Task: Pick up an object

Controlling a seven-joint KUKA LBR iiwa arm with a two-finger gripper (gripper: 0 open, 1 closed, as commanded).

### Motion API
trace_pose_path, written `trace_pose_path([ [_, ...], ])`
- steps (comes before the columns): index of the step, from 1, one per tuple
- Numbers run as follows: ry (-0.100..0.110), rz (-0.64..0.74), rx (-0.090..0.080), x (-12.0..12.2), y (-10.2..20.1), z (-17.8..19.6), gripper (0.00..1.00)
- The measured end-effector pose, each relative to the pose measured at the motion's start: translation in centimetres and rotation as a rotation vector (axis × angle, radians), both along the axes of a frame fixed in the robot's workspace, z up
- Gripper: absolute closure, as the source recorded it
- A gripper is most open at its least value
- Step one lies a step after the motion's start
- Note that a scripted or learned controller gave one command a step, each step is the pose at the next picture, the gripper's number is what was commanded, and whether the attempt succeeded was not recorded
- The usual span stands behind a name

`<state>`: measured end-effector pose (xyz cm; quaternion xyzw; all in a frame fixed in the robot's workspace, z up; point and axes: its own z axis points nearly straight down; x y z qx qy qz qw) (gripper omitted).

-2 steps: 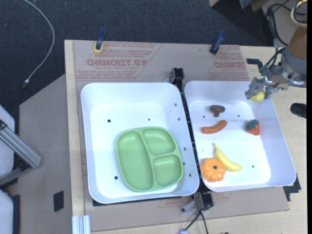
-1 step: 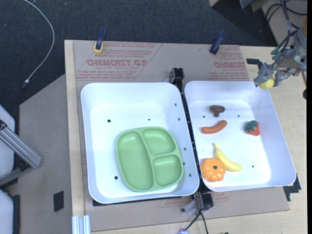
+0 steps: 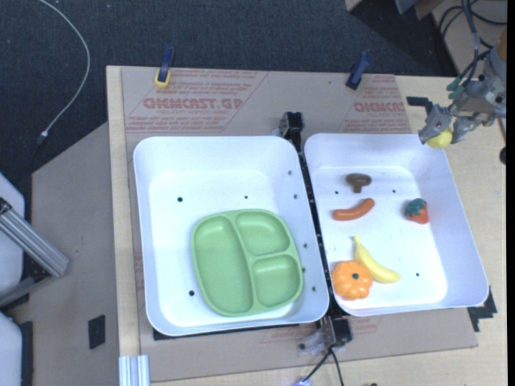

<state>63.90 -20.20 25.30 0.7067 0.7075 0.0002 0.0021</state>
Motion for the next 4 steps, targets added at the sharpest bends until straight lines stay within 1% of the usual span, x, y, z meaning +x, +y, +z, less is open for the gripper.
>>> trace_pose_path([
  [1,0.006,0.003,0.005,-2.2,5.5,0.0,1.00],
  [2,0.005,0.005,0.005,-3.2,11.3,0.4,1.00],
  [3,0.006,0.006,0.006,-4.1,17.6,-0.2,1.00],
  [4,0.007,0.004,0.004,-5.1,22.9,-1.7,1.00],
])
